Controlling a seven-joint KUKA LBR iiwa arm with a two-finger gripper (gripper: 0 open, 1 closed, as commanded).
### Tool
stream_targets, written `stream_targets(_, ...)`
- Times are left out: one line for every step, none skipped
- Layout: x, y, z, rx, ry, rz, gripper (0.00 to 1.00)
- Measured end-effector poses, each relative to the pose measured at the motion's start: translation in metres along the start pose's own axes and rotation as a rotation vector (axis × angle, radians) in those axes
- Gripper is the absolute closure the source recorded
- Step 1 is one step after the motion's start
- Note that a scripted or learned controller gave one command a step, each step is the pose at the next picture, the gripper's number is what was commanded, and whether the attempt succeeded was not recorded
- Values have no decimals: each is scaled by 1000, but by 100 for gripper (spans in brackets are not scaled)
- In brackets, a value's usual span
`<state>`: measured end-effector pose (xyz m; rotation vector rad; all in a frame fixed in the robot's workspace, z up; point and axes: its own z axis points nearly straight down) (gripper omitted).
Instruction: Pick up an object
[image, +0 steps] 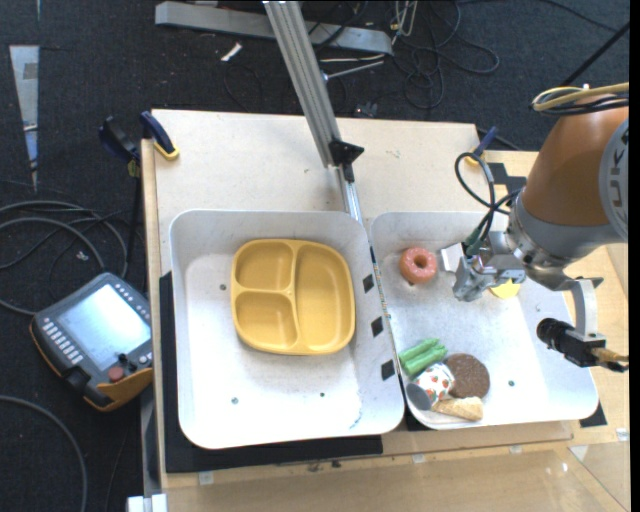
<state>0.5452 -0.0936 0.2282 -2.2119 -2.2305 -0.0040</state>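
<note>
Gripper low in right bin, finger state unclear. Donut at its nine o'clock, close; could bump, roll away.

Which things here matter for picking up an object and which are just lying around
For the job: gripper in the right bin; donut; green piece; brown cookie; yellow item partly hidden behind the gripper.

Lying about: yellow divided tray in the left bin; handheld controller on the floor; cables.
</note>
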Motion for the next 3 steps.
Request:
stream_targets(52,15,-2,1,0,0,100)
stream_targets(101,12,-10,1,0,0,100)
stream_targets(159,13,-18,1,1,-1,100)
